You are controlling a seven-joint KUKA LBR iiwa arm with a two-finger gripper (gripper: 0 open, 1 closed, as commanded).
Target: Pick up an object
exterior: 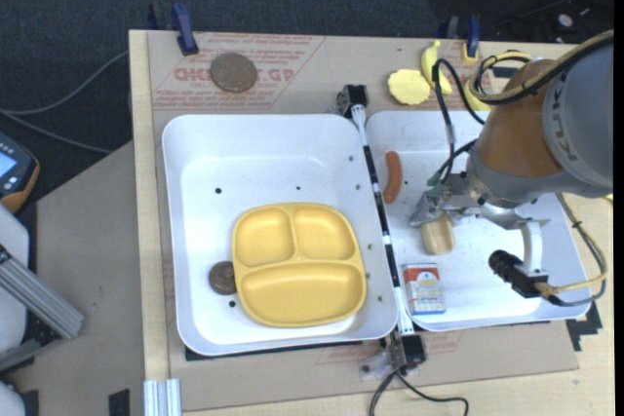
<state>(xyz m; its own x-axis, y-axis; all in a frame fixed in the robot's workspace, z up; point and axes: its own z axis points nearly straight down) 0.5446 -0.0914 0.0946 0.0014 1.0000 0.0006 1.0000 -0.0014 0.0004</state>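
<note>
My gripper (441, 206) is low inside the right bin (507, 302), at its left-centre, under the grey arm with its orange band (515, 143). Just below it, touching or nearly touching, lies a small tan bread-like piece (437, 237). A reddish sausage (392, 175) lies upright along the bin's left wall, to the gripper's upper left. A small red and white box (424, 290) rests near the front left corner of the same bin. I cannot see anything held in the gripper.
The left bin (195, 161) holds a yellow divided plate (297, 263) and a brown round piece (222, 278) at the plate's left. On the bench behind sit a brown disc (232, 71) and yellow toys (409, 86). A black cable connector (515, 272) hangs over the right bin.
</note>
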